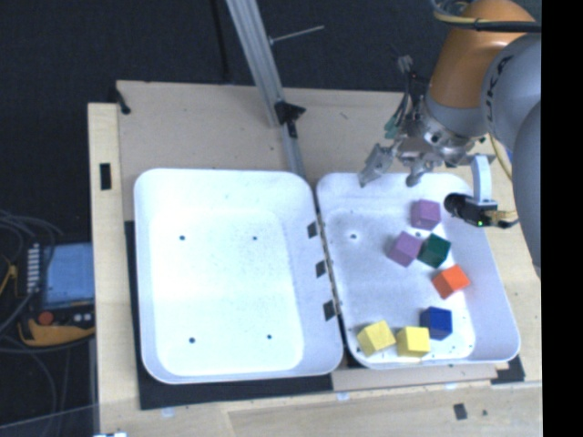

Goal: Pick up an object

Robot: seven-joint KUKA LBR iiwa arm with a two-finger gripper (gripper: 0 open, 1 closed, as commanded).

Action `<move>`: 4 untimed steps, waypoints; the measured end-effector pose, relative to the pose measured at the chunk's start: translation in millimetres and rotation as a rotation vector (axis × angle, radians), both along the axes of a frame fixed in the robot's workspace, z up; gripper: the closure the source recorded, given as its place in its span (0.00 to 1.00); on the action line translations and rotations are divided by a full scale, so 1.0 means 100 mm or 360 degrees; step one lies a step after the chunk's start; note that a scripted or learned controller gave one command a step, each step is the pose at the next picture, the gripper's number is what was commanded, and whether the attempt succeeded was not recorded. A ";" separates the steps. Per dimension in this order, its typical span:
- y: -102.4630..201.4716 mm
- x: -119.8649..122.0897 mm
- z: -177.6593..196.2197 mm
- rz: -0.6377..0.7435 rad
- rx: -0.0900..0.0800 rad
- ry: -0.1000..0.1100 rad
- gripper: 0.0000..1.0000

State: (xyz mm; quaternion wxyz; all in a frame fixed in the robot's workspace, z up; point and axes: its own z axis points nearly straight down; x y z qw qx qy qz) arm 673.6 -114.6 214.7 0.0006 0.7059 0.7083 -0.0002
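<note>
My gripper (393, 171) hangs over the far edge of the right bin (364, 271), its two fingers spread apart with nothing between them. Below it in that bin lie several blocks: a purple one (424, 213) closest to the gripper, a second purple one (405, 248), a dark green one (434, 249) and an orange one (450, 280). A blue block (437, 321) and two yellow blocks (375, 338) (413, 340) sit near the bin's front edge. The gripper touches none of them.
The left bin (228, 271) lies beside the right one. A slanted metal rail (260, 53) crosses the back of the bench. A blue device (68, 273) with cables sits off the bench's left side.
</note>
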 end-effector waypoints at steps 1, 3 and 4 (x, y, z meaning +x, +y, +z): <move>0.00 0.00 0.00 0.0001 -0.0002 0.0001 0.00; -0.01 -0.07 -0.94 0.0000 0.0000 0.0006 0.00; -0.01 -0.07 -1.19 -0.0002 -0.0001 0.0003 0.00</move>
